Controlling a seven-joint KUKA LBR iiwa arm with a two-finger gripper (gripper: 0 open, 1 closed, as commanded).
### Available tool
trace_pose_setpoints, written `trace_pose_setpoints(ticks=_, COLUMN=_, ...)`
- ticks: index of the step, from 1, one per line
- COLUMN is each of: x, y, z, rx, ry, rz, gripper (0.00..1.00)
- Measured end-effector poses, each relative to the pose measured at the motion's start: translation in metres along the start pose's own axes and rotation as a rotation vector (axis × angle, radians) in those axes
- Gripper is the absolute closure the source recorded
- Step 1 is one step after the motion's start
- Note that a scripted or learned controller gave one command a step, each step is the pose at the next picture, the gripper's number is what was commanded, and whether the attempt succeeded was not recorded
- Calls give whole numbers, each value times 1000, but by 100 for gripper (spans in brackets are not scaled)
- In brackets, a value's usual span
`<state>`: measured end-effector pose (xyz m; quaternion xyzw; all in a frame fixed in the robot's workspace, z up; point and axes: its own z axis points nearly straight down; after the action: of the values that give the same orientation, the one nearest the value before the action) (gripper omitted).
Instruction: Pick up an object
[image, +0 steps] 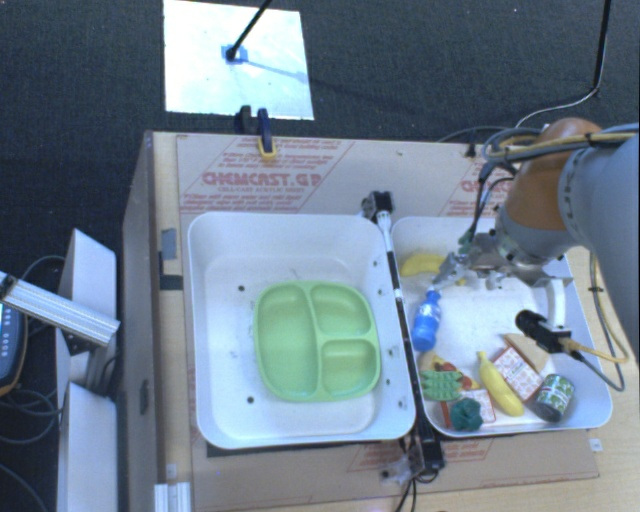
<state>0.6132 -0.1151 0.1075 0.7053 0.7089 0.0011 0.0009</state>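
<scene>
grey gripper (462, 262) hangs just beside yellow banana (421, 264), jaw spread unclear.

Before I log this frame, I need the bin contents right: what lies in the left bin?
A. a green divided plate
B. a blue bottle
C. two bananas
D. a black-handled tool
A: the green divided plate lies alone on the floor of the left bin, while the blue bottle lies in the right bin.

glossy plastic tray (318, 340) (green), white plastic bins (205, 300)
</scene>
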Motion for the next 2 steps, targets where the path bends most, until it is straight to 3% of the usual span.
trace_pose_setpoints(ticks=1, x=-6, y=-64, z=23, rx=3, ry=0, rz=4, gripper=0)
trace_pose_setpoints(ticks=2, x=24, y=2, z=22, rx=-2, ry=-2, rz=1, gripper=0)
